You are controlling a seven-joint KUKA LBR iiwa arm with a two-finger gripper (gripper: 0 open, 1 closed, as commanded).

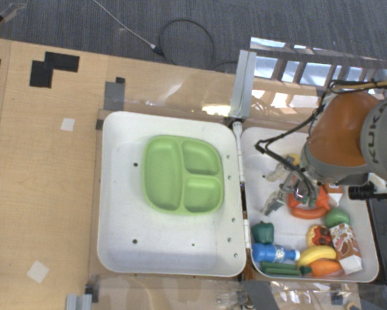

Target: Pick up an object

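Observation:
My gripper [277, 199] hangs over the middle of the right bin [258, 165], pointing down and to the left; it stands open with nothing between its fingers. Just right of it lies an orange ring-shaped toy [309, 208], partly under the wrist. Below the gripper sits a teal cup [263, 231] and a blue bottle [274, 253] lying on its side. A yellow banana [317, 255], an orange fruit [326, 267], a red toy [318, 234] and a green piece [337, 217] crowd the bin's lower right.
The left bin [117, 239] holds a green divided plate [181, 174]. A small printed packet [344, 240] and a dark green piece [280, 268] lie at the right bin's front. A black cable [276, 140] loops off the arm over the bin's back.

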